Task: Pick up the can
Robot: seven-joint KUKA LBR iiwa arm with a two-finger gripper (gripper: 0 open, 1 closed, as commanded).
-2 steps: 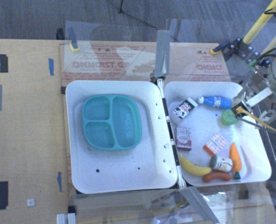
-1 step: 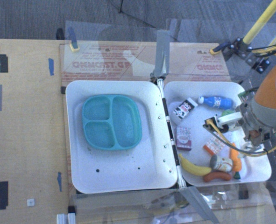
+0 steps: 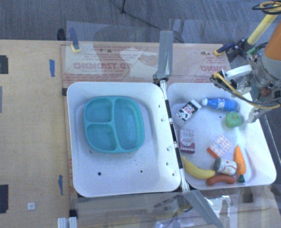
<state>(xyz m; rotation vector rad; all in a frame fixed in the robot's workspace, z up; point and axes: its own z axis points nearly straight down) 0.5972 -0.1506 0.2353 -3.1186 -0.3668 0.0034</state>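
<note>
The can [image 3: 226,166], lying at 5 o'clock in the right bin [image 3: 268,175], is judged light, rigid and slippery. It is best gripped across its sides. The gripper [image 3: 253,114] opening cannot be told.

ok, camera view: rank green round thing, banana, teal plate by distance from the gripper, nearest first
Gripper sits at the right bin's far right edge.
1. Green round thing: right bin, just left of the gripper.
2. Banana: right bin, near its front left.
3. Teal plate: left bin, across the divider.
</note>
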